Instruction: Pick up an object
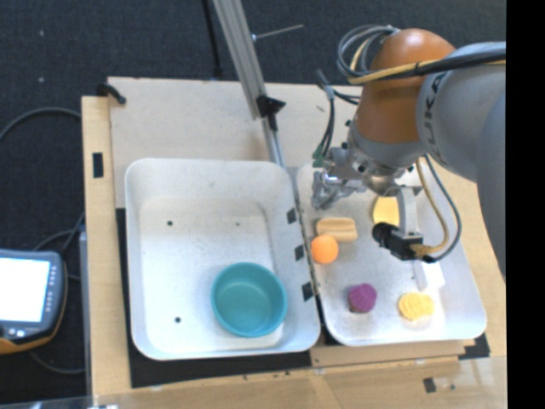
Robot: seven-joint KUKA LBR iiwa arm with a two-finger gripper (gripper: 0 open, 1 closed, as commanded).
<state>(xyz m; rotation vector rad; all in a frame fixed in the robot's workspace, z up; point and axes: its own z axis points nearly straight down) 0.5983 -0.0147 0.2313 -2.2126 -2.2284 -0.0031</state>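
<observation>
Grey arm (464, 109) with a glossy orange band (400, 83) — looped cables, metallic tool (328, 190).

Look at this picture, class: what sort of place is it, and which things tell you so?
Most likely a robotics lab. A grey and orange robot arm reaches over two white bins of small test objects, and a handheld control pendant lies beside the bench.

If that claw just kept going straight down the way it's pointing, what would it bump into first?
Probably the tan block: the gripper hangs just above it in the right bin, with the orange ball a little beyond. Height is hard to judge from this slant.
</observation>
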